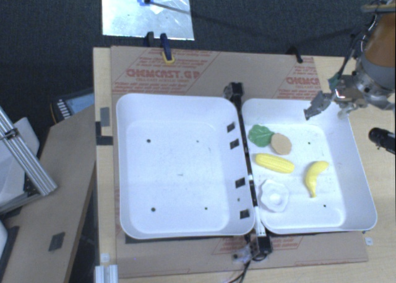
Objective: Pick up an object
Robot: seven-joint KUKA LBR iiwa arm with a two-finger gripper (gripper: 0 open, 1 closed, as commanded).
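Bench: a wooden board [185,68] printed with red lettering carries two shallow white bins set side by side, joined along a dark strip of clips [244,170].
Left bin [176,164]: bare white floor with a few small dark dots.
Right bin [343,170]: holds all five things I might pick up.
Green leaf [260,135]: lies near the far left corner of the right bin, touching the tan disc.
Tan disc [281,144]: round and flat, just right of the green leaf and just above the corn cob.
Corn cob [274,163]: yellow, lying slantwise near the bin's left wall.
Banana [315,176]: yellow, curved, right of the corn cob and apart from it.
White piece [274,197]: pale, lumpy, hard to make out against the bin floor; it sits below the corn cob near the left wall.
My arm [378,52]: enters from the right, above the far right corner of the right bin.
My gripper [327,103]: hangs over the far rim of the right bin, well apart from every item; one grey finger [314,105] points left and down, nothing is between the fingers, and I cannot tell how wide they stand.
Foil sheet [147,2]: lies beyond the board on the dark floor.
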